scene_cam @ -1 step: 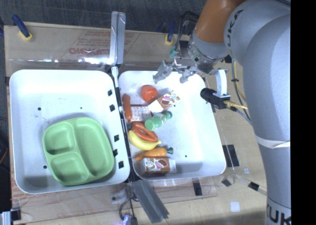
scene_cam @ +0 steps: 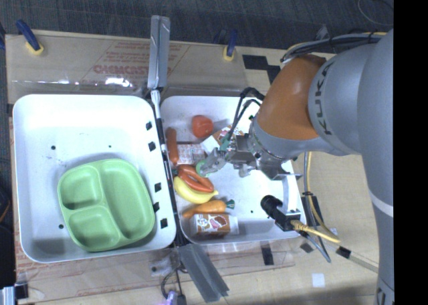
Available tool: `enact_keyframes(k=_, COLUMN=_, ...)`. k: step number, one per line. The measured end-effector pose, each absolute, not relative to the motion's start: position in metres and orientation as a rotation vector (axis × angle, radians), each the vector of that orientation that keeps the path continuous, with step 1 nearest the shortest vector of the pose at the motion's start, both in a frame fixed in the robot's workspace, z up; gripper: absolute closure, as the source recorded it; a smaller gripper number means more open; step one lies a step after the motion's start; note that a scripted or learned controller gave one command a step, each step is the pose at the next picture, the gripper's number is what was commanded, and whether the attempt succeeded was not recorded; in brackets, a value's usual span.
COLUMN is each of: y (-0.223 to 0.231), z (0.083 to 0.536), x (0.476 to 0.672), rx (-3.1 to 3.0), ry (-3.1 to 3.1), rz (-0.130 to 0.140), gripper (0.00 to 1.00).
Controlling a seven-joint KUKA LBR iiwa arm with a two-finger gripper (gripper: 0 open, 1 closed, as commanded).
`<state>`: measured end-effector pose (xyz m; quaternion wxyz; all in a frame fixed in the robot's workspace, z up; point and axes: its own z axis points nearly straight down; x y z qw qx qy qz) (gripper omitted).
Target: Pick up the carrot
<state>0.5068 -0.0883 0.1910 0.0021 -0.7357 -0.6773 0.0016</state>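
The carrot (scene_cam: 206,207) is orange with a green tip and lies near the front of the right bin (scene_cam: 254,213), between a yellow banana (scene_cam: 190,192) and a brown carton (scene_cam: 214,225). My gripper (scene_cam: 212,160) reaches in from the right and hovers low over the middle of the right bin. It is just above a red-and-orange hot dog toy (scene_cam: 194,177) and a short way behind the carrot. Nothing visibly sits in the gripper.
A red tomato-like toy (scene_cam: 202,125) and a brown sausage (scene_cam: 172,144) lie toward the back left of the right bin. The left bin (scene_cam: 40,130) holds a green divided plate (scene_cam: 105,205). A grey divider (scene_cam: 158,56) stands between the bins.
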Motion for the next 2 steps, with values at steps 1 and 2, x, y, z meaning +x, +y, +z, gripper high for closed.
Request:
enact_keyframes(k=1, y=-0.1346, z=0.1137, x=0.4763, rx=-2.121, ry=-2.313, rz=0.0, gripper=0.0)
enact_keyframes(k=2, y=-0.1344, z=0.1233, x=0.4768, rx=-2.114, ry=-2.321, rz=0.002, gripper=1.0)
